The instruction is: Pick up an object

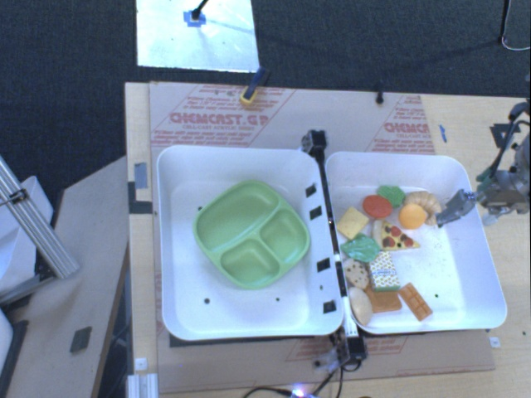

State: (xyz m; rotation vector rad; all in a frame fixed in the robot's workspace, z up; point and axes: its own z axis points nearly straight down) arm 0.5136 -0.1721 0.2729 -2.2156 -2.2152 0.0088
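Toy food heaped in the right bin, pincer low at that bin's right wall.

Nearest lie a brown wafer (415, 301) and a cookie (357, 274); further back a pizza slice (399, 238), an orange (412, 215) and a red tomato (377, 206), all in the right bin (473, 280). The left bin (178, 305) holds a green divided plate (251, 234). The pincer (456, 206) hangs just right of the orange; whether it is parted or grips anything, I cannot tell.
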